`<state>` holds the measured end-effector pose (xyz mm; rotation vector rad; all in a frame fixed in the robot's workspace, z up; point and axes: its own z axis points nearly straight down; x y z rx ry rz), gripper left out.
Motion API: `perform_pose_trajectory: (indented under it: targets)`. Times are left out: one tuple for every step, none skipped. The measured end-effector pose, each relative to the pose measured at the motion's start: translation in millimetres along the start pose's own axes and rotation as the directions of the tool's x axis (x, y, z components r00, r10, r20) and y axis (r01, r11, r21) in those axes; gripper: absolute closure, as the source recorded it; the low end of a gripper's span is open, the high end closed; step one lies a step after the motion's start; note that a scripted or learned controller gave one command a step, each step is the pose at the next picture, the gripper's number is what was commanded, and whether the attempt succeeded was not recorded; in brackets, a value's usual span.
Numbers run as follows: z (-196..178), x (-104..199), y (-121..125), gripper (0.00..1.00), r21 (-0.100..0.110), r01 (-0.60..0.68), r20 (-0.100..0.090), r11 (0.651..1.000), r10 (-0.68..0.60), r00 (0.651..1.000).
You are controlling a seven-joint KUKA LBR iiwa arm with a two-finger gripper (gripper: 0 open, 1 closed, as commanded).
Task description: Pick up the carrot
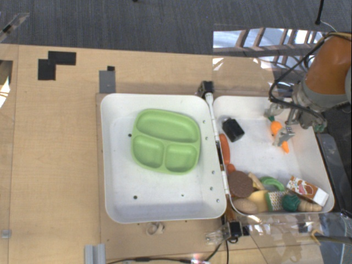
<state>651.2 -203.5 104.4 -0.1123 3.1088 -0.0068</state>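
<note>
Camera view: hand (281, 130) w/ fingers narrow, around carrot (276, 128), above right bin (324, 164).

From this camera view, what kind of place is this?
Probably a robot lab bench: two shallow white plastic bins, small toy foods piled in the right one, and a grey arm with an orange band.

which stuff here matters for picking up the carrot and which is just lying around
Job:
small orange carrot in the right white bin
two-finger gripper over it

Lying about:
green three-compartment plate in the left white bin
small black block
round brown cookie
red-and-white carton
</note>
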Motion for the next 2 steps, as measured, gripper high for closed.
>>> perform_pose_trajectory:
  targets:
    - [14.7, 35.7, 1.6, 0.0, -0.003, -0.028, -0.017, 1.0, 0.028, 0.999]
    - [-0.1, 30.4, 2.4, 1.0, 0.0, -0.023, -0.004, 1.0, 0.023, 1.0]
